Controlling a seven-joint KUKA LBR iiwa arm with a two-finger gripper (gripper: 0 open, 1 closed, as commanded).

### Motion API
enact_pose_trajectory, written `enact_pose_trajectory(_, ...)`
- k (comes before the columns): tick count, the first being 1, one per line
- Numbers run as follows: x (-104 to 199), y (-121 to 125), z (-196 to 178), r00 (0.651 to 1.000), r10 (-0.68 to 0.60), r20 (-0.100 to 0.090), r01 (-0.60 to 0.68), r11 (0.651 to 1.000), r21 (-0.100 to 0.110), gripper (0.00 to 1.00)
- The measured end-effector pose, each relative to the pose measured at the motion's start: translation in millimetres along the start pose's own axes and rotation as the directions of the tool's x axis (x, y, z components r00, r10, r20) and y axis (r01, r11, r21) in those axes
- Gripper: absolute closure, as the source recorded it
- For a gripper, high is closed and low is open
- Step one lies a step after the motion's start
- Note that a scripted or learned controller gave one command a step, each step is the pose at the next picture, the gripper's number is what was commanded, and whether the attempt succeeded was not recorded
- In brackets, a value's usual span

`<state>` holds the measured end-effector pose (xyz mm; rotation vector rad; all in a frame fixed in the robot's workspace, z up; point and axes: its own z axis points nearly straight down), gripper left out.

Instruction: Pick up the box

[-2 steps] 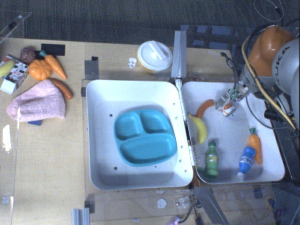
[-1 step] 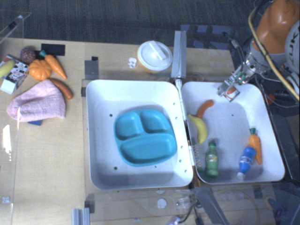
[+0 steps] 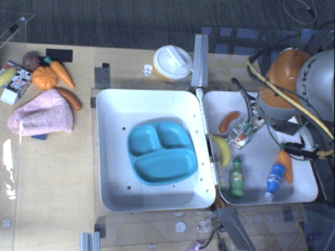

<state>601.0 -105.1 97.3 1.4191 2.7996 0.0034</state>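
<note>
The box [image 3: 240, 135] is small, white with red and green print, and lies tilted in the right bin [image 3: 309, 192] near its left side. The grey arm with its orange band [image 3: 285, 69] reaches in from the right. My gripper [image 3: 245, 130] points down and to the left, and the box sits between its fingertips [image 3: 250, 123], just above the bin floor. The gripper is shut on the box.
Around the box in the right bin lie a sausage [image 3: 229, 121], a banana [image 3: 223, 150], a green bottle [image 3: 237, 177], a blue bottle [image 3: 274, 178] and a carrot [image 3: 285, 165]. The left bin [image 3: 112, 140] holds a blue divided tray [image 3: 162, 151]. Toys and a pink cloth [image 3: 42, 114] sit at far left.
</note>
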Motion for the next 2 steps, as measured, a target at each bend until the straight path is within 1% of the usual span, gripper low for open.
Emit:
enact_pose_trajectory(1,45.8,56.2,-87.6,0.959,0.285,0.0,-0.285,0.959,0.001,1.0)
enact_pose_trajectory(2,64.7,122.1,-85.7,0.741,0.671,0.002,-0.671,0.741,0.004,1.0)
